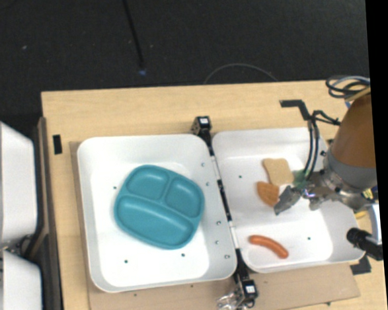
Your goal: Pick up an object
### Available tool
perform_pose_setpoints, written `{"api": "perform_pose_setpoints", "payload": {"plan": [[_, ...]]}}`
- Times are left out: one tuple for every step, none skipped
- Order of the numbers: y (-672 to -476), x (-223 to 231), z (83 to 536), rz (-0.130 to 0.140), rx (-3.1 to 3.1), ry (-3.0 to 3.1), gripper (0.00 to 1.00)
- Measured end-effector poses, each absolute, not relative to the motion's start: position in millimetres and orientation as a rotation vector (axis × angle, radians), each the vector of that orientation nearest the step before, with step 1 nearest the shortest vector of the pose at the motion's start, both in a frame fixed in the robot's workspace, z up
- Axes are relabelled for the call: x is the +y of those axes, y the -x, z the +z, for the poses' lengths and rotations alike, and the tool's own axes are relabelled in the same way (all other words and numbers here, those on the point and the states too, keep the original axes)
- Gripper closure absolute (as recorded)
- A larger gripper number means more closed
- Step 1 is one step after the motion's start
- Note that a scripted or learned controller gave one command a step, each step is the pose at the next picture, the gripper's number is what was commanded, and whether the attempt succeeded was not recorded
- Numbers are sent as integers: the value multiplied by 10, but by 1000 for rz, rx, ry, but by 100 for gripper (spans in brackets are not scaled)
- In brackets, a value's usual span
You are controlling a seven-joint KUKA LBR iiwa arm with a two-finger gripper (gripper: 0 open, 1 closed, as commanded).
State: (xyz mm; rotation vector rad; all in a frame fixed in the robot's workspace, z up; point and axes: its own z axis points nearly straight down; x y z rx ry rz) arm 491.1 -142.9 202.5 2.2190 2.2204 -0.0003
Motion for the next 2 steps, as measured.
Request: {"api": "perform_pose_setpoints", "payload": {"plan": [[-4904, -1522, 1428, -5, 2221, -2224, 0], [-4901, -1538, 987, -4, 2219, -2224, 0]]}}
